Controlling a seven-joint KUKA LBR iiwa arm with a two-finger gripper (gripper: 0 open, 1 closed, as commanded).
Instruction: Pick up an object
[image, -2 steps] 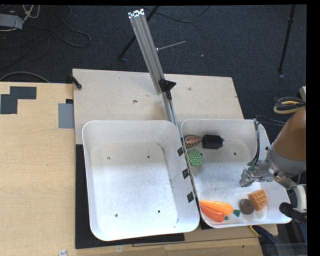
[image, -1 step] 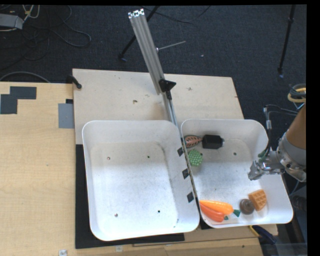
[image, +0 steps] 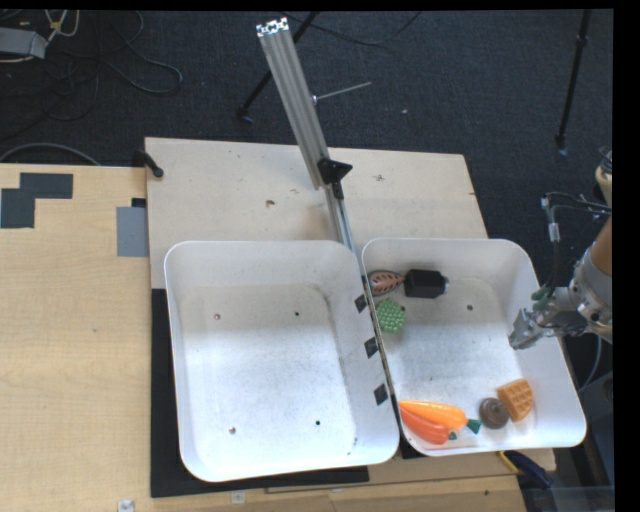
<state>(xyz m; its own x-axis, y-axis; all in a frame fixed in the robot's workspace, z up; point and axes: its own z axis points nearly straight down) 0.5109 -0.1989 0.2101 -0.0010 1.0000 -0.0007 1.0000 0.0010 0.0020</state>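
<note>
- The gripper (image: 527, 331) hangs at the right rim of the right bin (image: 500, 250), above the edge; from here I cannot tell whether it is spread or pressed together.
- Nothing is picked yet: every object lies on the bin floor.
- Near end: orange carrot (image: 432, 419), brown disc (image: 492, 411), waffle piece (image: 516, 398).
- Far left: green ball (image: 390, 317), black block (image: 424, 284).
- Reach, grasp and lift remain.
</note>
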